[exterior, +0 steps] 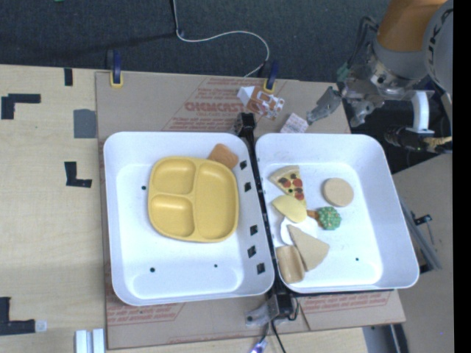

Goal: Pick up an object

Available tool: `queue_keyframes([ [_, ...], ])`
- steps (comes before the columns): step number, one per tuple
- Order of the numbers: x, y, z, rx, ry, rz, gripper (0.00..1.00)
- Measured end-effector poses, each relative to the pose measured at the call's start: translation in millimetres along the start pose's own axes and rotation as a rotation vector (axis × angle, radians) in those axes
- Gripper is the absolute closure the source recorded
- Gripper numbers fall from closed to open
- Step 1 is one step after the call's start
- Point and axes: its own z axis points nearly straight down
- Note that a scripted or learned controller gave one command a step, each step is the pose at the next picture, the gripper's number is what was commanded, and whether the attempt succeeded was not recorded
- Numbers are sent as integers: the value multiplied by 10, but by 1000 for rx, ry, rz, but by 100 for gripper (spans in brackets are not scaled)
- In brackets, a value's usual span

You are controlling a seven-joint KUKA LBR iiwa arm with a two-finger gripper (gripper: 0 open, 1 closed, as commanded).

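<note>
A brown cardboard sheet [147, 98] is covering the bench [44, 197] under both bins [125, 271], dark carpet [221, 6] lying beyond; the hand [342, 105] is hovering empty, fingers spread wide.

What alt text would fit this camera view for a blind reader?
The gripper hovers above the right bin's far edge, holding nothing. That bin holds toy foods: a pizza slice, a cookie and broccoli. The left bin holds a yellow divided plate.

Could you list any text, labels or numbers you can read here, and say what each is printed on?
Red printing on the cardboard sheet behind the bins: too blurred to read.
Small white tag beside it: too small to read.
Patterned packet nearby: no legible words.
</note>
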Motion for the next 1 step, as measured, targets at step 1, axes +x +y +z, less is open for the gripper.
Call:
queue_keyframes([
  [1,-757,-633,1978,0,-5,6,0],
])
